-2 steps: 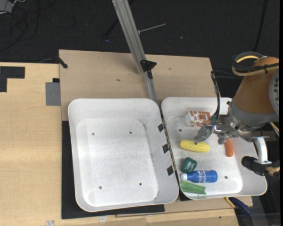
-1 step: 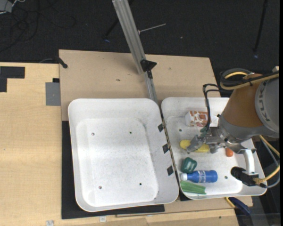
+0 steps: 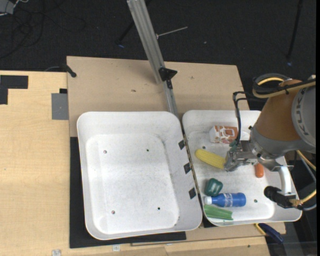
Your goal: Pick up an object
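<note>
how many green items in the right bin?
2. A dark green cap-like piece sits mid-bin, just above the blue bottle; a light green flat item lies along the front rim. The arm may hide more.

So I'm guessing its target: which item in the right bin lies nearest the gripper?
The yellow corn cob: its right end lies at the gripper. The blue bottle and green items lie farther toward the front.

One fixed camera looks down at a slant from well above the two white bins (image 3: 133, 143).
</note>
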Robot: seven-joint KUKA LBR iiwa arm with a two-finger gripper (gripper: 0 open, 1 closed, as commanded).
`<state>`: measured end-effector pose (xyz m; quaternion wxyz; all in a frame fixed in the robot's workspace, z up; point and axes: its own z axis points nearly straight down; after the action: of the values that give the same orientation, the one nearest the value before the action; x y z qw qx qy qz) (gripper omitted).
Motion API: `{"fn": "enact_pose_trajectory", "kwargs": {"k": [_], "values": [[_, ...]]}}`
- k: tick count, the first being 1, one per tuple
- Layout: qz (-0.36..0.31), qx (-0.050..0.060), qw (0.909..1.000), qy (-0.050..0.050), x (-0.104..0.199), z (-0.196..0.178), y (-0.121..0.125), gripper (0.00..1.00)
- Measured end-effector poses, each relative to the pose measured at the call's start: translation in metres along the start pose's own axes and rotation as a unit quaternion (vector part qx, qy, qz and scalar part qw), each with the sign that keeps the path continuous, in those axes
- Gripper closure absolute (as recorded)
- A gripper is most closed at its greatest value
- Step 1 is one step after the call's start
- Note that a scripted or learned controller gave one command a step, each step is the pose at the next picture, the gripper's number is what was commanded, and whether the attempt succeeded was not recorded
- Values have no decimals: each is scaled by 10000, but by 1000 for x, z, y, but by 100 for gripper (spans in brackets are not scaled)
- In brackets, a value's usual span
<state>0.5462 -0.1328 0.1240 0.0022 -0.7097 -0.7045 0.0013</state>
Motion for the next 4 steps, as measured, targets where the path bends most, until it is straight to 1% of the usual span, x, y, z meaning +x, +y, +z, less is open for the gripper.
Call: {"fn": "enact_pose_trajectory", "kwargs": {"k": [1, 2, 3, 4], "values": [[-32, -29, 10000, -6, -1, -42, 3, 100], [-25, -36, 10000, -8, -5, -92, -6, 100], [-45, -23, 10000, -5, -6, -103, -6, 100], [-63, -16, 10000, 9, 54, -107, 1, 100]]}}
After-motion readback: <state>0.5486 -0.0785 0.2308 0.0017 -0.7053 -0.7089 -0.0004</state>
